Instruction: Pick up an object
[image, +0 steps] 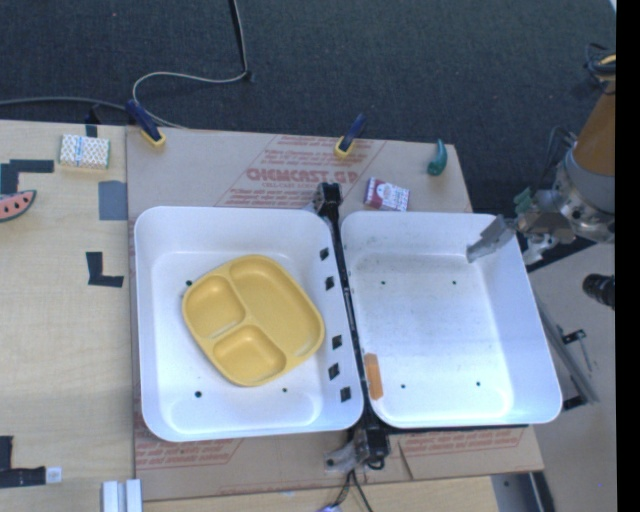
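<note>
A yellow divided plate (252, 318) lies flat in the left bin (160, 400), a little left of its middle. A small orange object (373, 376) rests in the right bin (520, 400), tight against its left wall near the front. My gripper (490, 243) hangs over the right bin's far right corner, at the end of the grey arm with the orange band (600, 140). It is far from both the plate and the orange object, and nothing shows in it.
The bins stand on a cardboard sheet (290, 170) with clamps at its far edge (147, 122) (350, 137) (437, 157). A small red and white packet (386, 194) lies behind the right bin. A black divider (338, 300) runs between the bins.
</note>
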